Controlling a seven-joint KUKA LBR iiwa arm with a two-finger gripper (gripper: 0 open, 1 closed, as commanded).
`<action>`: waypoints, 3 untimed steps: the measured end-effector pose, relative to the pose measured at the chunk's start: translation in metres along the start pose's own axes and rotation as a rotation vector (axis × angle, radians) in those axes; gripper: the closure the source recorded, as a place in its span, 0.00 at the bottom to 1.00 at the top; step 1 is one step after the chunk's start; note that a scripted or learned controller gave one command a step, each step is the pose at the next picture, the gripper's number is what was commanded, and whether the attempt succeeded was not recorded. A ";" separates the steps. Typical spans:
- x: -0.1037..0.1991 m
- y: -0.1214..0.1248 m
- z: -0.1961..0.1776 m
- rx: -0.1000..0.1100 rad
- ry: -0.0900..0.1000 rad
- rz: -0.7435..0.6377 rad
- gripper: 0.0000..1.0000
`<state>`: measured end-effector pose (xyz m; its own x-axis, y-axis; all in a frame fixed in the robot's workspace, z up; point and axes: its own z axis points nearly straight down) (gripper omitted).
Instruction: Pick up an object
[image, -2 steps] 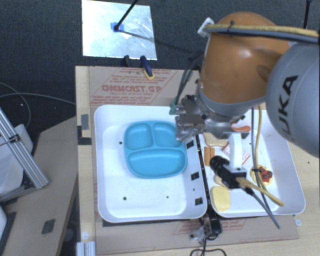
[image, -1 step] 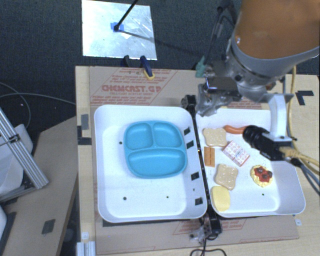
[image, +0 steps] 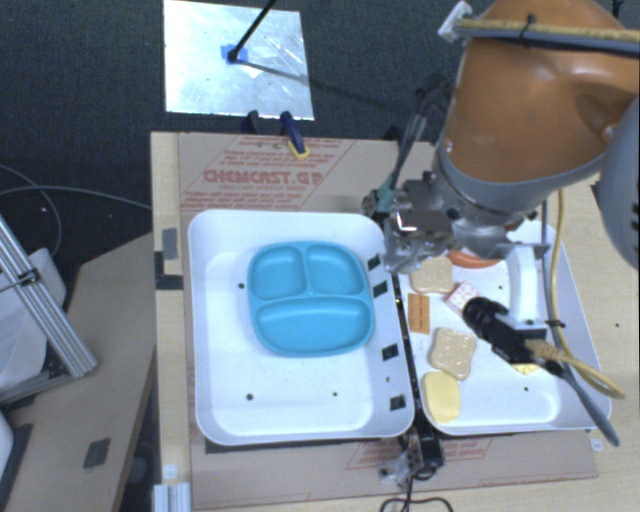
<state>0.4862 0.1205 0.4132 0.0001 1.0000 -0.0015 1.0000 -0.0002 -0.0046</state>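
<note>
Pincer (image: 404, 238) over right bin (image: 500, 395) far-left corner, beside tan slice (image: 433, 276).

left bin (image: 230, 390): blue plate (image: 308, 298) fills centre, rim margins open | right bin (image: 500, 400): food pieces (image: 452, 351) crowd left side, arm (image: 530, 100) overhangs top

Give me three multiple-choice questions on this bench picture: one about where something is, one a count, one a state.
1. Where does the blue divided plate lie?
A) on the floor
B) in the view's left bin
C) lifted in mid-air

2. How many compartments does the plate have?
A) two
B) five
C) three

3. How does the plate sit?
A) flat, hollow side up
B) upside down
C) tipped on edge against a wall

Answers:
1. B, white bin floor surrounds the plate on every side.
2. C, two small wells lie beyond one wide well.
3. A, its ridges and hollows face the camera.
</note>
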 end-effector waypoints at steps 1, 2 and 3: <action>0.001 0.001 -0.015 -0.010 0.003 -0.007 1.00; -0.031 0.001 -0.063 -0.012 0.003 0.001 1.00; 0.021 -0.001 0.070 0.007 -0.001 -0.007 1.00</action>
